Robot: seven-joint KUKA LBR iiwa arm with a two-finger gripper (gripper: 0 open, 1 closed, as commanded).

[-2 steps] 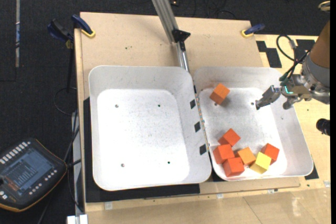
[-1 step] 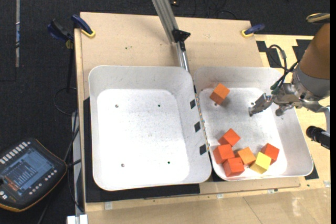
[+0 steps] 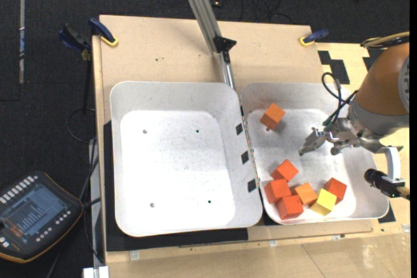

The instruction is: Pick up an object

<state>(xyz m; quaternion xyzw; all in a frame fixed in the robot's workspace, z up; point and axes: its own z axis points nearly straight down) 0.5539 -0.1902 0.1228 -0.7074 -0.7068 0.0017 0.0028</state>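
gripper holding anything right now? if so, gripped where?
Nothing held. The gripper hangs over bare floor of the right bin, no block between its fingers. The nearest orange block sits apart, up-left.

Two white bins [image 3: 176,91] sit side by side. The right one holds six orange blocks [image 3: 273,116] and one yellow block [image 3: 323,203].

Tan bench [image 3: 169,49], two white bins [image 3: 130,101] side by side, corner clamps [image 3: 103,31]

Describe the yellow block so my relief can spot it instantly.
Start at the right white plastic bin, under the gripper. Go to the block cluster at its near edge. The small yellow cube is the only yellow one, touching a red-orange cube and a lighter orange cube.
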